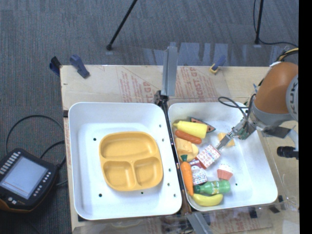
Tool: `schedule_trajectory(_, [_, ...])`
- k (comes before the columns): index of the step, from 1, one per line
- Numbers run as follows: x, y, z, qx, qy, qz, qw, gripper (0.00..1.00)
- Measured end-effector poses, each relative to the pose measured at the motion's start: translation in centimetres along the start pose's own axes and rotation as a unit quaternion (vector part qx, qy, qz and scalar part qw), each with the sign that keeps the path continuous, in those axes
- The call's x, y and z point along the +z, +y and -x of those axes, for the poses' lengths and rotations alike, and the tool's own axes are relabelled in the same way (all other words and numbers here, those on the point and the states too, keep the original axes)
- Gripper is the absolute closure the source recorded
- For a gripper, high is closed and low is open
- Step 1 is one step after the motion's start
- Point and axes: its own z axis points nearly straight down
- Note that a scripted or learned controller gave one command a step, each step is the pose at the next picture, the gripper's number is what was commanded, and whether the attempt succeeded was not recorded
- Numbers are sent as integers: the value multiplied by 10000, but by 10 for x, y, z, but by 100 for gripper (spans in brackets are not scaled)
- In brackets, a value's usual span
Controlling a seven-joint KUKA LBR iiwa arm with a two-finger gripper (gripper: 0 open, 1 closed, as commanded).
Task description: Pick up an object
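So the arm comes in from the right and its gripper hangs low over the right bin, tips pointing down-left. The fingers sit close together and there's nothing between them, but whether they're fully shut or a bit apart, I can't tell. No object held.

Using the carrot as the landmark, since it lies along the right bin's left wall: the toy food is all piled around it. Just above it sits a pale bun-looking thing with a hot dog on its top edge, and above that a corn cob. Right of the carrot, touching it, is a small red-and-white packet, and up-right of that a bigger red-and-white box, which is just below-left of the gripper tips. A cupcake sits further right of the carrot. Below-right of it lies a green bottle, and under that a banana.

Left of the carrot, over the wall, the left bin holds a yellow tray with three compartments.
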Motion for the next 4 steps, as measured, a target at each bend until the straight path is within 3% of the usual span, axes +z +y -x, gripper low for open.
schedule_trajectory(2, [-1, 17, 16, -266, -14, 12, 9996, 0])
schedule_trajectory(3, [0, 10, -42, -1145, -4, 4, 9934, 0])
schedule_trajectory(4, [0, -57, -32, -2018, 1, -5, 9794, 0])
